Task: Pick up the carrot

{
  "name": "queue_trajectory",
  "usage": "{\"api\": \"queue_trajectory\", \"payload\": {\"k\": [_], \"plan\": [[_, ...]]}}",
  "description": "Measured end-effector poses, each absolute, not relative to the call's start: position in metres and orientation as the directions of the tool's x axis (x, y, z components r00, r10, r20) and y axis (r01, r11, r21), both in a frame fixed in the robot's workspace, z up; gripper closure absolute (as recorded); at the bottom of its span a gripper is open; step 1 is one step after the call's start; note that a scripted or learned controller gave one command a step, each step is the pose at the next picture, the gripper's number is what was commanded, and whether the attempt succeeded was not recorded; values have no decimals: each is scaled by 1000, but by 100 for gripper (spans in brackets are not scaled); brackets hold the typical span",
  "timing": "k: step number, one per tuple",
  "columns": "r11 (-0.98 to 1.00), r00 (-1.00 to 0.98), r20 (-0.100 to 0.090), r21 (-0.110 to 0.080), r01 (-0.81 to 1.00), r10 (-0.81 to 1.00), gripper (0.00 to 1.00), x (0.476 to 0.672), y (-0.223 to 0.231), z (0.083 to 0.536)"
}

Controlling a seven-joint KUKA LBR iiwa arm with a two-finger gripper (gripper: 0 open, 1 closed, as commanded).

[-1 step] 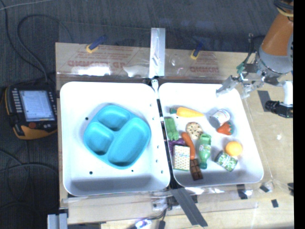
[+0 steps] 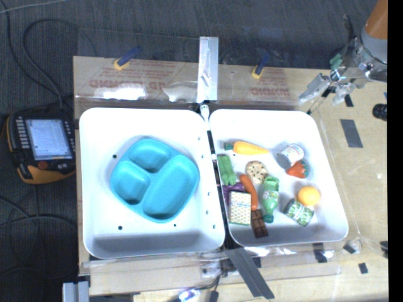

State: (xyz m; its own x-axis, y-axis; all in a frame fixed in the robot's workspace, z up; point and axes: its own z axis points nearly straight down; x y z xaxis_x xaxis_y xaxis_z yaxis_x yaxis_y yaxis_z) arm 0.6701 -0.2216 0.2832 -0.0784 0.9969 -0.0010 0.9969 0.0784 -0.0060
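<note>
The carrot (image 2: pixel 250 190), just right of the cracker box (image 2: pixel 239 207), looks light, stiff, slick; grip mid-shaft. Jaws' state: cannot tell.

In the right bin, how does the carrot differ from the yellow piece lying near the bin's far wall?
The carrot is orange; the yellow piece is yellow with a green end. The carrot lies at a slant among other items mid-bin, touching the green bottle; the yellow piece lies nearly level, clear of its neighbours. Both are long, tapered toy foods in the right bin.
</note>
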Motion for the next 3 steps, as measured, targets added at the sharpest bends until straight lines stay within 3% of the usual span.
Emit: {"api": "queue_trajectory", "payload": {"k": [1, 2, 3], "plan": [[207, -207, 4, -8, 978, 978, 0, 604, -167, 177], [303, -303, 2, -6, 953, 953, 0, 641, -109, 142], [403, -403, -2, 5, 915, 915, 0, 637, -123, 89]]}}
